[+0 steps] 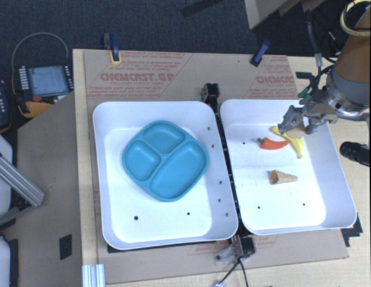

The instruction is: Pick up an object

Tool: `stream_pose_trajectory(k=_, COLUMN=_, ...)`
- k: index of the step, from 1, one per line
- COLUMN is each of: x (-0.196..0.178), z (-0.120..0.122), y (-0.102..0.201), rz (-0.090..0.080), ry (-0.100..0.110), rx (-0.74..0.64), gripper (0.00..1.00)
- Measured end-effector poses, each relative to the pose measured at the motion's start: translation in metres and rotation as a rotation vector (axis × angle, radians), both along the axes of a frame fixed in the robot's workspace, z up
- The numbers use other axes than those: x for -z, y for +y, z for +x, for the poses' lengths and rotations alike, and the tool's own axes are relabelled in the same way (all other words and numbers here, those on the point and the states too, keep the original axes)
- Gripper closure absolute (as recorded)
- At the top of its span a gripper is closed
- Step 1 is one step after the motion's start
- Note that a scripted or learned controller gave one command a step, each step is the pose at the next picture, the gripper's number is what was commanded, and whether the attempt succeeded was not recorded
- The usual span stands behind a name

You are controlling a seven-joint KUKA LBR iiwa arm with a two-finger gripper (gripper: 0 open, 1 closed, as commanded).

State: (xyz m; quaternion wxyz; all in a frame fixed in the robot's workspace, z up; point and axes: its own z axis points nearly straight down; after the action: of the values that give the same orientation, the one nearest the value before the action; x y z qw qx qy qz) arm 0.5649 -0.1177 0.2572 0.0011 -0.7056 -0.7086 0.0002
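Here, from your overhead camera, you see the gripper [291, 124] low in the right bin [257, 217], at its far side, right over the near end of the yellow banana [296, 145]; you cannot tell how its jaws stand; an orange pepper [272, 143] touches the banana; a tan wedge [282, 177] lies nearer you; a blue divided plate [165, 159] sits in the left bin [113, 214].

Two white bins [107, 160], one blue divided plate [165, 160], one banana [294, 143], one orange chili [272, 143], one cone [282, 177].
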Motion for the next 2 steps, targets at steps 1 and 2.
stream_pose_trajectory(k=1, x=0.009, z=0.001, y=0.054, rz=0.001, ry=0.001, rx=-0.002, gripper=1.0)
stream_pose_trajectory(k=2, x=0.011, z=-0.019, y=0.101, rz=0.001, ry=0.002, rx=-0.001, gripper=1.0)
